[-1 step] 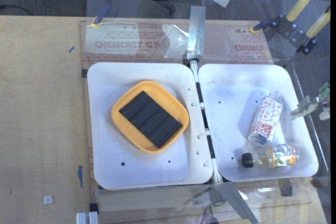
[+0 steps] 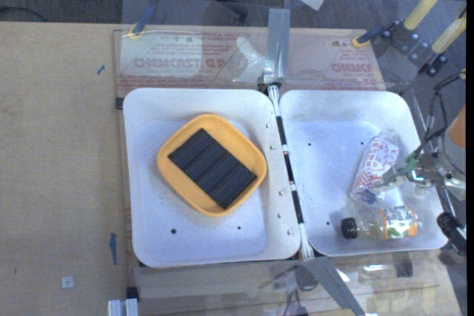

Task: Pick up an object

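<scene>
Two shallow white bins sit side by side on the bench, the left bin (image 2: 148,122) holding a yellow tray (image 2: 172,172) with a dark ribbed insert (image 2: 212,168), the right bin (image 2: 326,122) holding the smaller items toward its near right corner. Those are a crinkled red-and-white wrapper (image 2: 376,163) and, just nearer, a clear plastic bottle (image 2: 385,224) lying on its side with its black cap (image 2: 348,227) pointing left. At the right edge of that bin, beside the wrapper, stands the gripper (image 2: 416,175), which looks like a metal frame low over the bin. The step seems to be the reach toward the wrapper or bottle, with no lift begun; both appear to lie on the bin floor. Next, the tool needs to settle squarely over one item and close on it. I cannot tell whether it is released or clenched: the arm is cut off at the right, and glare and clutter blur the tool's outline.
</scene>
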Tool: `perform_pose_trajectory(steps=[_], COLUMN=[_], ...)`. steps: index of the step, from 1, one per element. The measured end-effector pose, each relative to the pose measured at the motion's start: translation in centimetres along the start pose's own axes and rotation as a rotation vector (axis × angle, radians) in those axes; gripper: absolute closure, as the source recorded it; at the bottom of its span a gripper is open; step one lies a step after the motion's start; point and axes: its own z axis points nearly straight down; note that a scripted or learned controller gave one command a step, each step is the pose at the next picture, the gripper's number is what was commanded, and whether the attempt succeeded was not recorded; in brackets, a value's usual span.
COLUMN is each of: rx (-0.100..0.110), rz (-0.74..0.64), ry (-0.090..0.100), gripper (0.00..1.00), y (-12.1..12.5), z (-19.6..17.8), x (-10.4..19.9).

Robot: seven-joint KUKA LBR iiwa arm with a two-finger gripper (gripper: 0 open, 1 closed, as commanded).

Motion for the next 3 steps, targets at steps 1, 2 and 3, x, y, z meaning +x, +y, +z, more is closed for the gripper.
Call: perform_pose_trajectory(steps=[1,2,3], rx=[-0.024,-0.035,-0.005], rz=[-0.067,-0.076,-0.127], ry=[-0.007,-0.011,-0.001], gripper=[0.00,0.00,0.00], y=[1.5,2.1,1.7], z=[1.3,1.6,5.3], x=[1.9,2.4,5.7])
